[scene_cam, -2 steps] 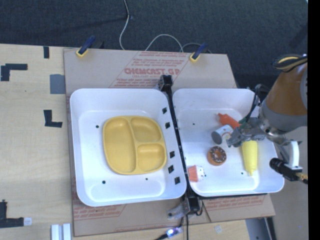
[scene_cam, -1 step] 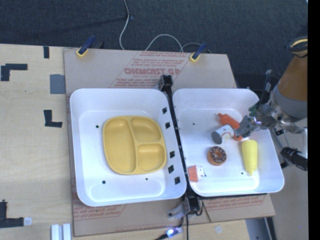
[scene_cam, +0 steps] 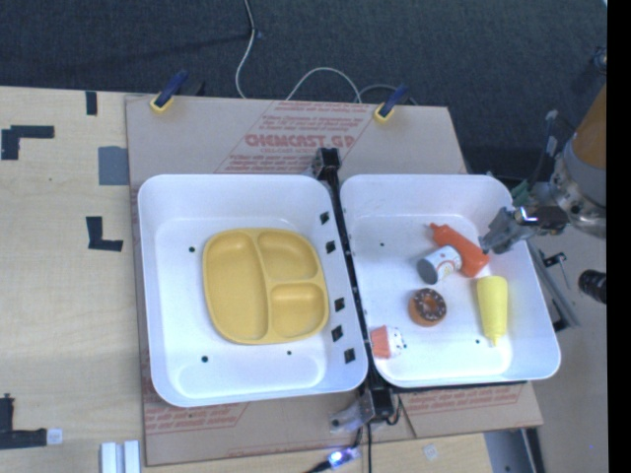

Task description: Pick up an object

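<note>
The right bin [scene_cam: 394, 200] holds several small objects: an orange carrot-shaped toy [scene_cam: 459, 245], a grey and white cylinder [scene_cam: 440, 263], a brown doughnut-like disc [scene_cam: 428, 306], a yellow bottle-shaped toy [scene_cam: 492, 305] and a small white and orange piece [scene_cam: 386, 342] at the front left corner. My gripper [scene_cam: 500, 231] hangs at the bin's right rim, just right of the carrot toy's end. Nothing shows between its fingers. The arm's wrist comes in from the right edge.
The left bin [scene_cam: 168, 264] holds a yellow divided plate [scene_cam: 264, 285]. A black divider strip [scene_cam: 338, 264] runs between the bins. Both bins rest on a cardboard sheet [scene_cam: 296, 136] held by yellow and blue clamps. A white cable loops at the back.
</note>
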`<state>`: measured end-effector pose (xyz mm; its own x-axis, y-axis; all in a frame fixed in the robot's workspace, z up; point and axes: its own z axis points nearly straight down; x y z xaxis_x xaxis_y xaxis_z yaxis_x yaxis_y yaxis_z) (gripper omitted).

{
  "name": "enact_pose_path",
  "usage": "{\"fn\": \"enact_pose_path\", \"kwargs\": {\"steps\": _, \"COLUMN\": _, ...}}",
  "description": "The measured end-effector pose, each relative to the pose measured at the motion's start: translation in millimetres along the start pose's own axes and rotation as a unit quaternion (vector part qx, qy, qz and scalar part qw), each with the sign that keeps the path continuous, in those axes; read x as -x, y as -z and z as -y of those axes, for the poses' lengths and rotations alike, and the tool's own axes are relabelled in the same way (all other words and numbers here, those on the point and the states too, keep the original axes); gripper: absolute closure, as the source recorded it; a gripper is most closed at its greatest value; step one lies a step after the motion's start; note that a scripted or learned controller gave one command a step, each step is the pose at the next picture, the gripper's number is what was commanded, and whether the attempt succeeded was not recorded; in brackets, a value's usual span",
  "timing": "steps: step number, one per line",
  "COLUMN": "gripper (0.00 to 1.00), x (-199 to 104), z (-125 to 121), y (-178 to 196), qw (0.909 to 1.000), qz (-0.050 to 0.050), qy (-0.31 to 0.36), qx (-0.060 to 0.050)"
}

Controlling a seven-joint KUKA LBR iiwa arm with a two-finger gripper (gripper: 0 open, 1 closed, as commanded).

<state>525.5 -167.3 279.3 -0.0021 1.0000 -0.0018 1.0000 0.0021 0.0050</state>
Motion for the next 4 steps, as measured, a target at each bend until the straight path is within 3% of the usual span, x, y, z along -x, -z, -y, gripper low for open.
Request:
{"fn": "enact_pose_path", "kwargs": {"steps": 1, "gripper": 1.0, "x": -49.9, "z": 5.6, "y": 1.0, "qw": 1.0, "qz": -0.001, "qy": 0.002, "qx": -0.003}}
{"fn": "enact_pose_path", "kwargs": {"steps": 4, "gripper": 1.0, "x": -196.3, "z": 32.4, "y": -49.0, "qw": 1.0, "qz": -0.001, "qy": 0.002, "qx": -0.005}}
